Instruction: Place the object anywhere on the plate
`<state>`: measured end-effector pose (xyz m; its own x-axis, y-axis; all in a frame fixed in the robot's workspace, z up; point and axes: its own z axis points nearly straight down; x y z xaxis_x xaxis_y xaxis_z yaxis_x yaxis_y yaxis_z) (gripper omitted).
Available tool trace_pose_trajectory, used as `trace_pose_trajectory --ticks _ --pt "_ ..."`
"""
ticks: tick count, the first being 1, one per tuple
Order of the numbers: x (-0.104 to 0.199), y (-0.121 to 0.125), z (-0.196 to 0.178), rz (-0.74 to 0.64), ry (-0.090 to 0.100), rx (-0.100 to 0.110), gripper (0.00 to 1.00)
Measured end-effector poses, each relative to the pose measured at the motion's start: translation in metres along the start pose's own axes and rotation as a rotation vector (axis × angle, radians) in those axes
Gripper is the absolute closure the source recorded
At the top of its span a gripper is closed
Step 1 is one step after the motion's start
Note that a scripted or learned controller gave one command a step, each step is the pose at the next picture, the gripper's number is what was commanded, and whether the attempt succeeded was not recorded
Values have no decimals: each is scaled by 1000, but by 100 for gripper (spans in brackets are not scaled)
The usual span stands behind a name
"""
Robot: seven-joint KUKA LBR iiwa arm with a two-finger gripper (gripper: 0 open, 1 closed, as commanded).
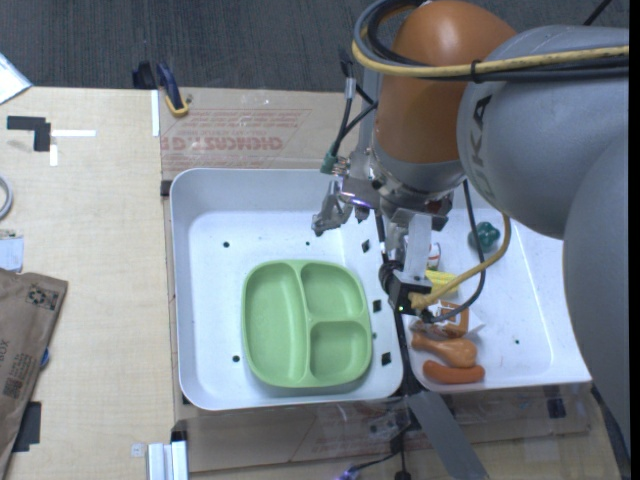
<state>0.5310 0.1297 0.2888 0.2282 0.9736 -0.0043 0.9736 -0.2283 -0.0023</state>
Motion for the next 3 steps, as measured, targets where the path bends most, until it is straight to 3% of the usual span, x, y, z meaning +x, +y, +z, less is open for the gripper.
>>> trace_pose_trajectory --ticks 1,2,3 --pt "0 0 -7 -3 -5 4 100" --pt "25 -36 99 -80 1 2 100" --pt "37 -32 79 -88 1 1 100"
